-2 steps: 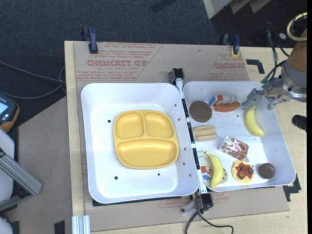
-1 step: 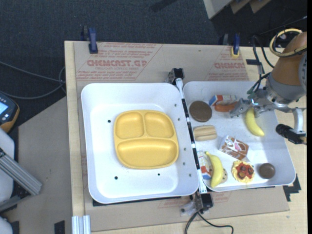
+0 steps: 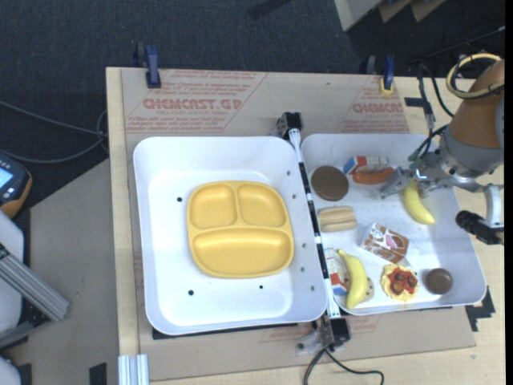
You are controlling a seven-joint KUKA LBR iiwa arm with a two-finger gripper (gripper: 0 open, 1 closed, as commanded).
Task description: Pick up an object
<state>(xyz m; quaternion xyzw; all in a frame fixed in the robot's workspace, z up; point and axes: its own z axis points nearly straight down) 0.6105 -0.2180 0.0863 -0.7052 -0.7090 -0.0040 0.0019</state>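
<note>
My gripper (image 3: 414,183) is low over the far right of the right bin (image 3: 458,251), under the grey wrist with its orange band. Its two grey fingers (image 3: 394,186) stand open, spread to either side of the upper end of a yellow banana (image 3: 418,205) that lies on the bin floor. Nothing is clamped between them. Just to its left lie an orange sausage (image 3: 373,175) and a red, white and blue packet (image 3: 362,164).
The right bin also holds a brown disc (image 3: 329,183), a tan bread roll (image 3: 337,218), a printed wrapper (image 3: 385,243), a second banana (image 3: 355,277), a small pizza (image 3: 400,281) and a brown puck (image 3: 438,280). A yellow divided plate (image 3: 240,229) sits in the left bin (image 3: 160,183).
</note>
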